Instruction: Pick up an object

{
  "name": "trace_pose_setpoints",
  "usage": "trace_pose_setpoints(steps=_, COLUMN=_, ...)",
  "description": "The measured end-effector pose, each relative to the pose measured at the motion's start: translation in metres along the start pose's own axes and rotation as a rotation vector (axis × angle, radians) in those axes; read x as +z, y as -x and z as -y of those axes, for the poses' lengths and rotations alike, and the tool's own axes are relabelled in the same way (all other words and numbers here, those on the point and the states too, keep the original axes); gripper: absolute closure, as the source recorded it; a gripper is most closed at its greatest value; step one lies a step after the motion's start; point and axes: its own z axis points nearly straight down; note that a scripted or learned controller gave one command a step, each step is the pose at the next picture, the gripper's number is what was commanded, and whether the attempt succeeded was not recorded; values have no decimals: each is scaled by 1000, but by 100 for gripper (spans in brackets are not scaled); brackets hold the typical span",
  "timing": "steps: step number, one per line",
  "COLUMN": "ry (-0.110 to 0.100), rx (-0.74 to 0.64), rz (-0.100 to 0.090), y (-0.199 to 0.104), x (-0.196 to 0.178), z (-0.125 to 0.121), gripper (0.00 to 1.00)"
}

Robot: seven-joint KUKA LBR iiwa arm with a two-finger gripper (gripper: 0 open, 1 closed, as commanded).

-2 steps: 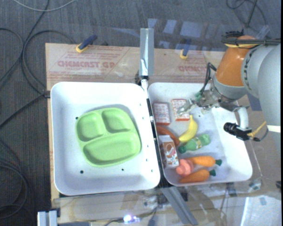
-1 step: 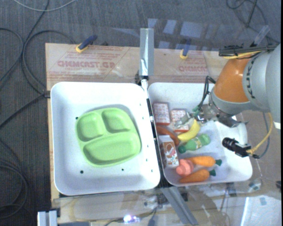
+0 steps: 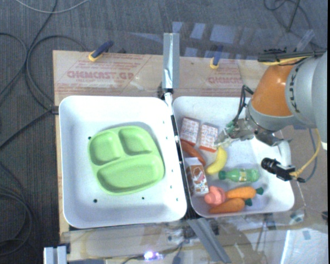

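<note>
The right bin [image 3: 275, 202] holds several small toys. A yellow banana [image 3: 219, 161] lies near its middle. Left of it are two red-and-white snack boxes [image 3: 199, 133], and a brown carton [image 3: 196, 179] sits below them. A green bottle [image 3: 239, 175] lies on its side, with two orange carrots [image 3: 237, 198] and a pink piece [image 3: 213, 196] at the front. My gripper [image 3: 231, 133] hangs low in this bin, just above the banana's upper end and beside the right snack box. The orange band of the arm [image 3: 275, 95] sits over the bin's far right corner.
The left bin [image 3: 77, 202] holds a green divided plate [image 3: 126, 158]. A metal post [image 3: 170, 65] stands at the back between the two bins. A black fitting with a yellow cable [image 3: 278, 168] hangs off the arm over the right bin's right side.
</note>
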Motion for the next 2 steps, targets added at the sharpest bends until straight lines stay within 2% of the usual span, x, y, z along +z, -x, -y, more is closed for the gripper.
trace_pose_setpoints(steps=1, ry=-3, rx=0, rz=-1, y=0, x=1, z=1, gripper=0)
trace_pose_setpoints(steps=2, ry=-10, rx=-75, rz=-1, y=-17, x=16, z=34, gripper=0)
